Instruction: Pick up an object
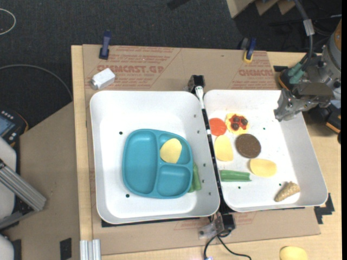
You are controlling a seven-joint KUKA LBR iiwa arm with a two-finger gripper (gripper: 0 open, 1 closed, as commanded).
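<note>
My gripper hangs over the far right edge of the right bin, above bare bin floor and apart from every object. In that bin lie a red-orange disc, a yellow piece topped with dark berries, a brown round patty, a pale yellow piece, a yellow oval, a green bean pod and a tan cone-shaped piece. The left bin holds a teal divided plate with a yellow piece in one compartment.
A green item lies beside the plate's right rim. On the cardboard behind the bins sit a small white block and two blue clamps. A yellow object lies off the board at the front right.
</note>
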